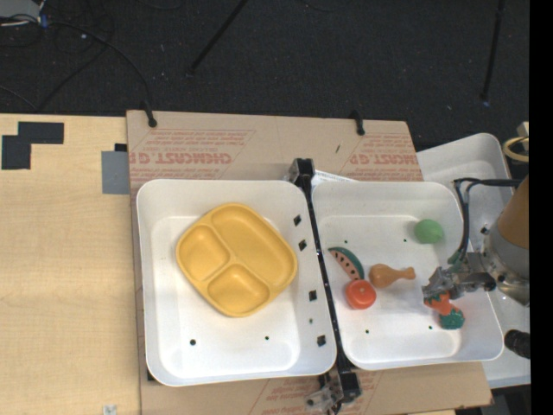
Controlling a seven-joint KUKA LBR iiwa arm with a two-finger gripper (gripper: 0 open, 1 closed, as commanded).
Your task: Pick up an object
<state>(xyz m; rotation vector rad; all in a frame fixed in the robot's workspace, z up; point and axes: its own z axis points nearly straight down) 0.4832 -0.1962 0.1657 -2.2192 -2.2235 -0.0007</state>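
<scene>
Toys for picking are lying in the right bin (406,353), the second of two shallow white plastic bins sitting side by side on a brown cardboard sheet (259,150).

Starting at the left, the left bin (164,353) is holding a yellow plate (236,258), smooth and rounded at the corners, pressed into three compartments and lying turned at an angle. A black divider strip (313,258) is running between the two bins.

Moving right, a watermelon slice toy (347,261), curved with a green rind and red flesh, is resting near the divider. Just below it a round red-orange tomato toy (361,294) is sitting, and beside that a tan drumstick toy (392,275) is lying with its narrow end pointing right. A smooth green ball (429,231) is sitting farther back, apart from the others.

At the right edge, the gripper (445,288) is reaching down into the bin from the grey arm with its orange band (523,219). Its dark metal tip is sitting directly over a small red and teal toy (448,312), touching or nearly touching it. How far apart the gripper is spread cannot be told from this angle, nor whether the toy is being pinched.
</scene>
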